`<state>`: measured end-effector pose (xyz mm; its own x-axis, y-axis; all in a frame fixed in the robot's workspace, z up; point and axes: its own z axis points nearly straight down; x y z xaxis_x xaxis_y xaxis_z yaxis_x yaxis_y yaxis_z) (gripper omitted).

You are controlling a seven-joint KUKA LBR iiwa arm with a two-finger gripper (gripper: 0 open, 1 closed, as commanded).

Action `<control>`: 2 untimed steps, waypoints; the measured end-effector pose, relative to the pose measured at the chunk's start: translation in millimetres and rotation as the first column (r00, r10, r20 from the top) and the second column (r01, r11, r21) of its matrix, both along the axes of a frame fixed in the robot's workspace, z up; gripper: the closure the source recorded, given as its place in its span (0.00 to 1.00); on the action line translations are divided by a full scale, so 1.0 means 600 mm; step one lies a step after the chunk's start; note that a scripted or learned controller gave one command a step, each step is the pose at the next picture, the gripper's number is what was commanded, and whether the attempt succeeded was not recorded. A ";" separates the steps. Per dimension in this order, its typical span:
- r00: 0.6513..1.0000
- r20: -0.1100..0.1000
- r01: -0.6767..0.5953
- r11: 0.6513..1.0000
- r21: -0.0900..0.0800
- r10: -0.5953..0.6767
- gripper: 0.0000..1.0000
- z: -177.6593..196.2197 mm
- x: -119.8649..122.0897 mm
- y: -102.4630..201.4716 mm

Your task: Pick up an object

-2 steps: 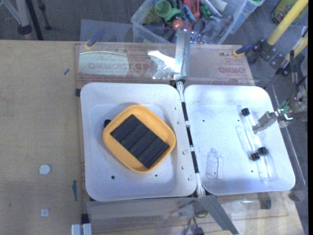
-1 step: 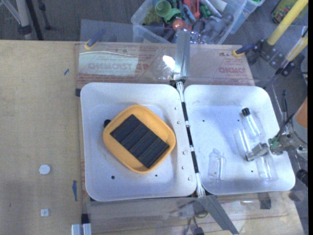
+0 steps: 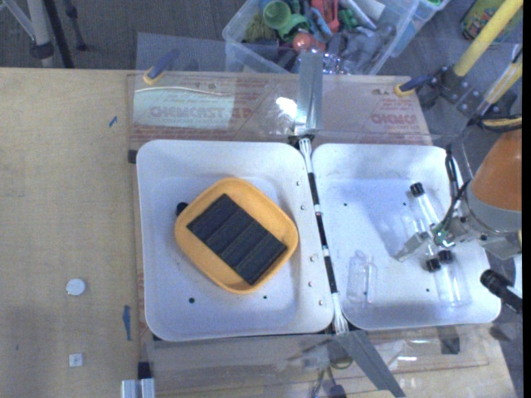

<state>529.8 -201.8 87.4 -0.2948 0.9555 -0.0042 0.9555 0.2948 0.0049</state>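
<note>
White left bin (image 3: 158, 305) held a yellow tray (image 3: 199, 259) bearing dark slabs (image 3: 236, 238); right bin (image 3: 365, 172) held clear plastic tubes with black caps (image 3: 421, 204) and a clear small bottle (image 3: 358, 274), near the gripper (image 3: 431, 243), finger state indeterminable; writing on the cardboard (image 3: 191, 110) behind stayed unreadable.

Wooden bench top (image 3: 58, 181), pale tan, carrying a small white disc (image 3: 75, 287) near its left edge. Behind it, grey carpeted floor (image 3: 124, 7) and a clear plastic tub (image 3: 332, 15) of mixed colourful toys. Yellow pole (image 3: 489, 27) at upper right.
</note>
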 end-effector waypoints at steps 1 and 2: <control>1.000 0.008 0.002 1.000 -0.002 -0.002 1.00 0.019 0.003 -0.001; 0.818 0.013 -0.575 0.818 0.012 0.575 1.00 0.004 -0.027 -0.011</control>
<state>513.6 -208.2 89.7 -0.7910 0.6118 0.0033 0.6117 0.7908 0.0214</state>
